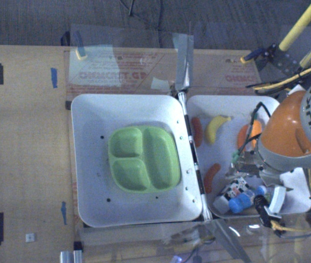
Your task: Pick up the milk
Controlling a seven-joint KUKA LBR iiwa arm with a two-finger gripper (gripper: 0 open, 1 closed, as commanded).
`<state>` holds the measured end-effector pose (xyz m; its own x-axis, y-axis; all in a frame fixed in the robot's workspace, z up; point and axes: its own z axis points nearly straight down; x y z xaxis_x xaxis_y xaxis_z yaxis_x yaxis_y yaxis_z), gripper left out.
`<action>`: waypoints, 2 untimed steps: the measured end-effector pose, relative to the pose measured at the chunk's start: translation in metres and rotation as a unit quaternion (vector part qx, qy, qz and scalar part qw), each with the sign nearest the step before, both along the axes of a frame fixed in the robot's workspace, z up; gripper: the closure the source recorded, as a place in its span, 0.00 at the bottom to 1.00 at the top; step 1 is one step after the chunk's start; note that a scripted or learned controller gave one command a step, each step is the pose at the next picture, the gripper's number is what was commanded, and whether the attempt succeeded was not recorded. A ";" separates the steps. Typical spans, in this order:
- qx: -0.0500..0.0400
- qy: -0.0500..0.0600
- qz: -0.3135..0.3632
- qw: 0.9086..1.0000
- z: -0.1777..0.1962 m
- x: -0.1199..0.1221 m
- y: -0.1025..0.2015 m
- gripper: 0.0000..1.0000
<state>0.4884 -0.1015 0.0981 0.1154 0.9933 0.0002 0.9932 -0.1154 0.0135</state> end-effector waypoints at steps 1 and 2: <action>0.001 0.008 -0.163 0.987 0.086 -0.009 0.089 1.00; 0.003 0.008 -0.378 0.926 0.142 -0.009 0.101 1.00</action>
<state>0.4792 -0.0001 0.2403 0.7781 0.6281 -0.0027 0.6281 -0.7781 -0.0022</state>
